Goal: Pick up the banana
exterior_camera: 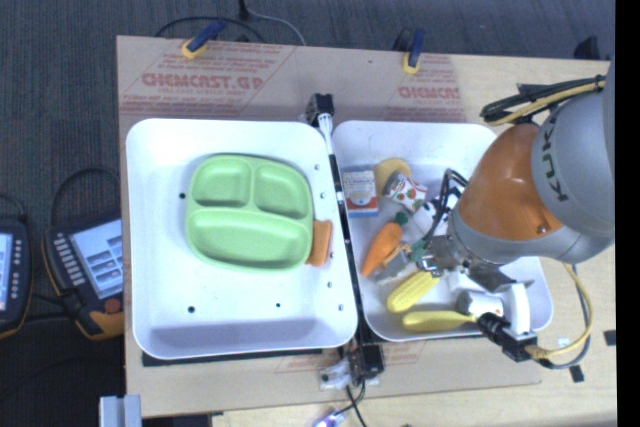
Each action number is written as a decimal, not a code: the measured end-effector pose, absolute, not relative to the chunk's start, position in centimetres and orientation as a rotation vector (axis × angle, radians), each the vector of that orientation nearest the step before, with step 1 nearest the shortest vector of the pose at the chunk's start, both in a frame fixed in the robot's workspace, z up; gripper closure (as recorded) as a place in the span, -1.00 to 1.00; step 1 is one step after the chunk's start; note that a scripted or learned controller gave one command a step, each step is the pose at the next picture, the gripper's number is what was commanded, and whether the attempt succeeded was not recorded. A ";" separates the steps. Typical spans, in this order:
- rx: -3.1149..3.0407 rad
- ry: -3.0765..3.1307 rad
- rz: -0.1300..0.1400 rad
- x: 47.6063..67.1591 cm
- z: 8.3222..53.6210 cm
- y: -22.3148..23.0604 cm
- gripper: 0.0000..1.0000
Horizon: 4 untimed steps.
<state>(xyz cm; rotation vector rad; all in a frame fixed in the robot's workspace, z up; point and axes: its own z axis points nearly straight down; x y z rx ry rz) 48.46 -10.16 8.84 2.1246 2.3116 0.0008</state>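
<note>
The banana (438, 320) is a yellow curved piece lying flat along the front wall of the right bin (372, 315). My gripper (424, 253) hangs over the middle of that bin, below the orange-banded wrist (505, 195). It is a little behind the banana, just above a yellow corn cob (412, 292) and beside an orange carrot (380, 247). Nothing visible is lifted from the bin floor. The arm's bulk hides the right half of the bin.
A small carton (359, 190), a yellow fruit (392, 169) and a small can (405, 189) crowd the back of the right bin. The left bin (160, 315) holds a green divided plate (250, 212) with an orange piece (321, 242) against its right edge.
</note>
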 end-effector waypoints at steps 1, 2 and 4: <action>2.121 2.307 0.006 48.7 9.9 -10.2 1.00; 2.123 2.308 0.005 48.6 10.8 -10.2 1.00; 2.461 1.949 -0.001 52.1 23.0 -13.2 1.00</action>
